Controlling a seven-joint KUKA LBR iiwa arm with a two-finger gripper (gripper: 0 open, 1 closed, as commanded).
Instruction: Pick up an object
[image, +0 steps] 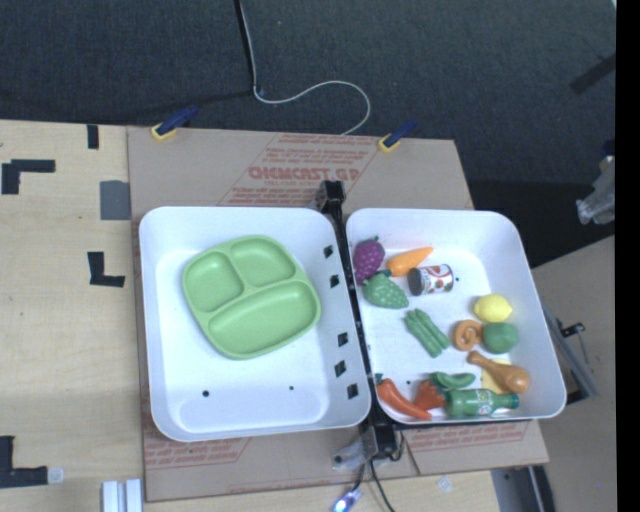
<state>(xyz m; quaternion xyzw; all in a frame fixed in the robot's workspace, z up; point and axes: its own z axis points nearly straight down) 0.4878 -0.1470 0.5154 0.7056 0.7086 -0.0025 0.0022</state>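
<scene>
Camera view: Two white bins sit side by side on a cardboard sheet (300, 170) atop the bench. The left bin (175, 395) carries a green divided plate (252, 297) near its middle. The right bin (497, 228) holds the toy food on offer for picking. Purple grapes (367, 257), a carrot (410, 261) and a small can (432, 279) lie near its far left corner, with a leafy green piece (385, 291) just beside them. Green beans (427, 332) lie at the centre. A lemon (492, 308) and a green ball (500, 337) sit by the right edge. A drumstick (500, 372), a green bottle (480, 402) and a red pepper (398, 398) line the near edge. A pale grey part of the arm (597, 203) juts in at the picture's right, well apart from the bins. Whether the gripper is open or closed cannot be told, and nothing is seen in its hold.
</scene>
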